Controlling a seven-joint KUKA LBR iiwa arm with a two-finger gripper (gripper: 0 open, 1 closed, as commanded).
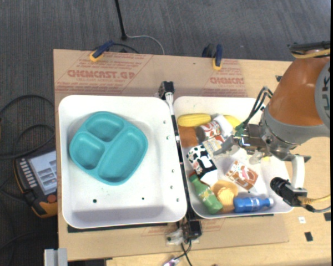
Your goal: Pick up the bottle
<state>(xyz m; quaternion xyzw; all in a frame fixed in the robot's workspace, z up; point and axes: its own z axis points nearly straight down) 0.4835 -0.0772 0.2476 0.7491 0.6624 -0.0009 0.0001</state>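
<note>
1. Grey carpet surrounds a brown bench (100, 73) printed with red lettering, with two clamps on its far edge and cables trailing off to the left.
2. Two white bins sit side by side on it; the left bin (77, 209) holds a teal divided plate (108, 147) and nothing else that I can make out.
3. Clutter fills the right bin (184, 195) – a yellow piece (193, 119) at the far end, a black-and-white patterned item (200, 157), a red-and-white packet (242, 175), a green item (206, 198) and a small orange-yellow one (225, 192); several overlap, so their shapes are hard to read.
4. A blue bottle (253, 204) lies on its side at the bin's near edge, just beside the orange-yellow piece, its cap end pointing right.
5. From the right the arm (299, 101) reaches in, its upper part cut off by the frame.
6. Its gripper (238, 142) sits low over the middle of the right bin, among the packets and apart from the bottle – whether it is open or closed I cannot tell, as wrist and clutter mask it.
</note>
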